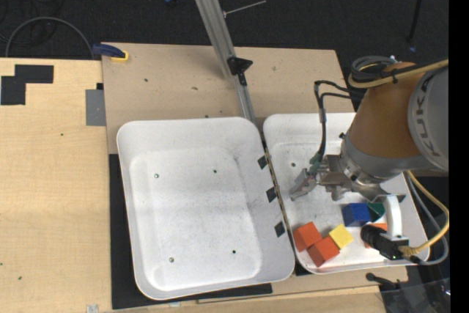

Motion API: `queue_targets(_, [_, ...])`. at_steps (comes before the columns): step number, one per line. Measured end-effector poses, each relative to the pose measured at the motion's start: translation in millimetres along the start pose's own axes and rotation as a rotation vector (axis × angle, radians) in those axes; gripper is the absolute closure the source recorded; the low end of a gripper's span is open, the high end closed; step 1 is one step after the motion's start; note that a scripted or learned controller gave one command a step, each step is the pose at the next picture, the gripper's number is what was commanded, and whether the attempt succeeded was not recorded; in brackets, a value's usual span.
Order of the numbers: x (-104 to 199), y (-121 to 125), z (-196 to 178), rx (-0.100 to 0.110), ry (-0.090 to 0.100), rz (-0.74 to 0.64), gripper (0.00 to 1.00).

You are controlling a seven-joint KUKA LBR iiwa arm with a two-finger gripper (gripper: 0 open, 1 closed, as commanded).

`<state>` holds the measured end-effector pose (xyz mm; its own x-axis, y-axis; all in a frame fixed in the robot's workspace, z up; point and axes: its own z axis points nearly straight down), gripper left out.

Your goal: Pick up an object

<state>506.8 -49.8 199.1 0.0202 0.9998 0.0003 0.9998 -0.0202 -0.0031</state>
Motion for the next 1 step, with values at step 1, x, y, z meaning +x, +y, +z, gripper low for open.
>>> queue_targets(1, [-31.6,1.7,9.8,0.002,-0.001,-0.016,0.00])
